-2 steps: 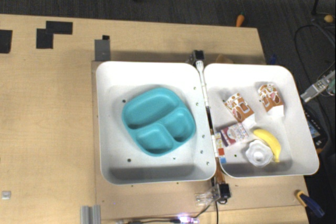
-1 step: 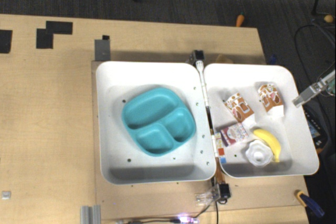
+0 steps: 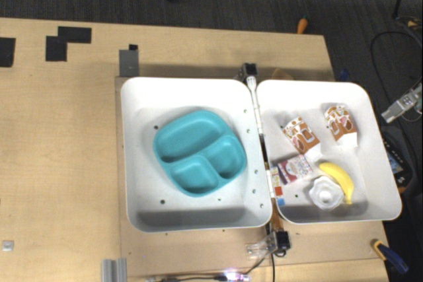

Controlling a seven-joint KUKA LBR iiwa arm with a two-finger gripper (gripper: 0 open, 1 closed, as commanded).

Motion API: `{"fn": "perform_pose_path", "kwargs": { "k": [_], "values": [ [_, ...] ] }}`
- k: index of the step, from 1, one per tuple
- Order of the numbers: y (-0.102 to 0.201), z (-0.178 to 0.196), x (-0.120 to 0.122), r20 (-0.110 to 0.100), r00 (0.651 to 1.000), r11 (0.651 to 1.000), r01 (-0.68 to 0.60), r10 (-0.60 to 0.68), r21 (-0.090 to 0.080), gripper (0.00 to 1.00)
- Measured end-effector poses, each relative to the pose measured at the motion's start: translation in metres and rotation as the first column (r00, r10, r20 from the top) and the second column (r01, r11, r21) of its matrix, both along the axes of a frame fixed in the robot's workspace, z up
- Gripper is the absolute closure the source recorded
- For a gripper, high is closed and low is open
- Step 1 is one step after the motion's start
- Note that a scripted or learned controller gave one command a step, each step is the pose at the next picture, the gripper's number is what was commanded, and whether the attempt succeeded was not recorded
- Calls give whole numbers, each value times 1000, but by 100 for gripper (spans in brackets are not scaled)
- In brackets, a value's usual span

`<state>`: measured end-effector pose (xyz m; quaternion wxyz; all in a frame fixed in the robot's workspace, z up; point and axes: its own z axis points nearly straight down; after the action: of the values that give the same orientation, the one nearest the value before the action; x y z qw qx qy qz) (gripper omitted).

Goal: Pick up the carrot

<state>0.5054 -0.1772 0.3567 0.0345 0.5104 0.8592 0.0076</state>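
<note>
beyond the bench's far edge lies a small orange thing (image 3: 302,25), too small to tell if it is the carrot. the right bin (image 3: 373,142) holds a banana (image 3: 338,179) and two brown snack packs (image 3: 301,134). the gripper (image 3: 403,102) pokes in at the right edge; i cannot tell its grip state.

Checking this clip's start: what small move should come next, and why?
Probably a short reach toward the small orange thing at the bench's far edge, which may be the carrot but is too small to identify. What I can make out in the right bin is a banana and packets.
</note>
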Motion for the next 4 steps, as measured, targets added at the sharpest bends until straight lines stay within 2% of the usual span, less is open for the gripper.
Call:
{"fn": "perform_pose_path", "kwargs": {
  "k": [1, 2, 3, 4],
  "values": [
    [0, 0, 0, 0, 1000, 1000, 0, 0, 0, 0],
    [0, 13, 3, 12, 1000, 1000, -6, 6, -4, 100],
    [0, 13, 3, 12, 1000, 1000, -5, 5, -4, 0],
    [-30, 119, -17, -46, 985, 986, 166, -165, 16, 0]
  ]
}}
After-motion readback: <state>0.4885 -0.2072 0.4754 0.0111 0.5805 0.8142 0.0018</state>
